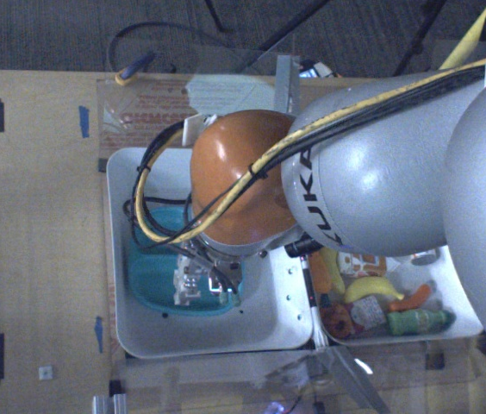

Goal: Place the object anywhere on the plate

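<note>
While the gripper [202, 283] hangs over the teal plate [152, 279] in the left bin [122, 197], whether it carries any object being impossible to tell, lowering gently toward the plate's three o'clock side before releasing would likely land it cleanly.

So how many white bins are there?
2. The left bin holds a teal plate. The right bin holds toy food. The arm hides much of both.

2 bins [260, 330] sit side by side on the surface [36, 231]; the plate [152, 287] lies in the left one, under the arm [355, 171].
</note>
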Robot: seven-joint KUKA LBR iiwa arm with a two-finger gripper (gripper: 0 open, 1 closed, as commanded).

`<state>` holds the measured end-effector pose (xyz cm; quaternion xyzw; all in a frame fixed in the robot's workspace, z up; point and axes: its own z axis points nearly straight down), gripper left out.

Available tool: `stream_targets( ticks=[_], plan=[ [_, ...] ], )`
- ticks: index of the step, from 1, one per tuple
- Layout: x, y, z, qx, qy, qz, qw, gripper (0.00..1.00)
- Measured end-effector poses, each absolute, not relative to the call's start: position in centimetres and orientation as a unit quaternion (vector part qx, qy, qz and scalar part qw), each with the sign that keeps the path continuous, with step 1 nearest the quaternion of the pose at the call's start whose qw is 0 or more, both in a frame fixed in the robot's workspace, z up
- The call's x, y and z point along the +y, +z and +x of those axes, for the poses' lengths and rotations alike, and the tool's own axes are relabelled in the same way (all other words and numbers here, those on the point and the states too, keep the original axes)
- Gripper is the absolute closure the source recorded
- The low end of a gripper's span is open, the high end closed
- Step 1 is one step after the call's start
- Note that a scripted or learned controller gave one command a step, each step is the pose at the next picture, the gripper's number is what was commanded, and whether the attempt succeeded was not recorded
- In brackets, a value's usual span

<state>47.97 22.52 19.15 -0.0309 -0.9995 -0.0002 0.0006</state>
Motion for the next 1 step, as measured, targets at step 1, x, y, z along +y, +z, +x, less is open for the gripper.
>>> stream_targets(
  ticks=[1],
  plan=[
    [14.54, 20.18, 48.04, -0.991, -0.0002, 0.134, 0.0, 1.0]
  ],
)
